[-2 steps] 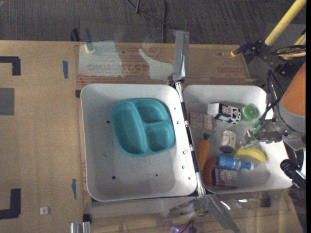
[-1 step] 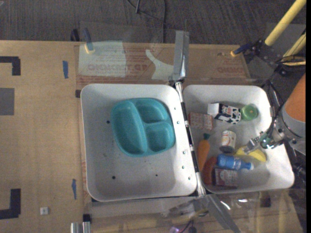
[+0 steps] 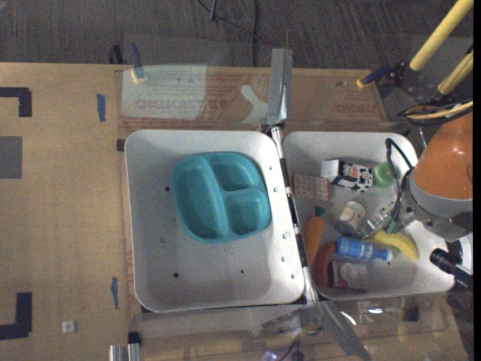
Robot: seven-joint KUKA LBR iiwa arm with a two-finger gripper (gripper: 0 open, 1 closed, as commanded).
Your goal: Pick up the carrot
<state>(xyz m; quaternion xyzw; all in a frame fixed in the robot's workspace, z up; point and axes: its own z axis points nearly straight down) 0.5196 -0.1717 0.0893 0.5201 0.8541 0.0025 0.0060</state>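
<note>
So the carrot [image 3: 314,234] was lying in the right bin [image 3: 301,150], up against its left wall, green top pointing away from the camera and the orange body running down toward a reddish round thing [image 3: 325,260] that it looked to be touching. My gripper [image 3: 392,218] was over on the far side of the same bin, down low among the clutter, with a can [image 3: 350,216] and a blue bottle [image 3: 363,249] sitting between it and the carrot. A banana [image 3: 397,244] was just beside my fingertips. Honestly I couldn't tell if my fingers were open or closed, it's all dark and blurry under my wrist. The left bin [image 3: 143,224] had a teal divided tray [image 3: 222,195] in it.
</note>
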